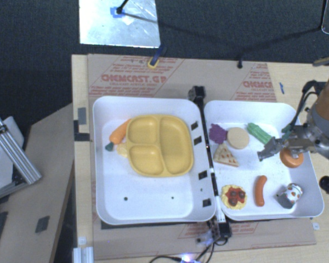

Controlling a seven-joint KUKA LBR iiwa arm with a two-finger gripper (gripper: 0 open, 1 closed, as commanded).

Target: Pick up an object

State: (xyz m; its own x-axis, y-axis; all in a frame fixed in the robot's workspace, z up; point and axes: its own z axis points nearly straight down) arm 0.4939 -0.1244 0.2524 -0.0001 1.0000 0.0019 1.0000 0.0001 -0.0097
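Note:
The right bin (304,204) holds several toy foods: a purple grape bunch (217,132), a round tan biscuit (238,138), a green piece (259,131), a sandwich wedge (225,156), a small pizza (233,196), a red sausage (260,190), an orange round piece (291,158) and a grey and white object (288,195). My gripper (267,150) hangs over the middle right of this bin, just left of the orange piece and below the green piece. Nothing shows in its grasp.
The left bin (107,196) holds a yellow divided plate (156,145), with a carrot (119,131) against its left edge. A black divider (205,158) runs between the bins. The arm (323,125) enters over the right rim.

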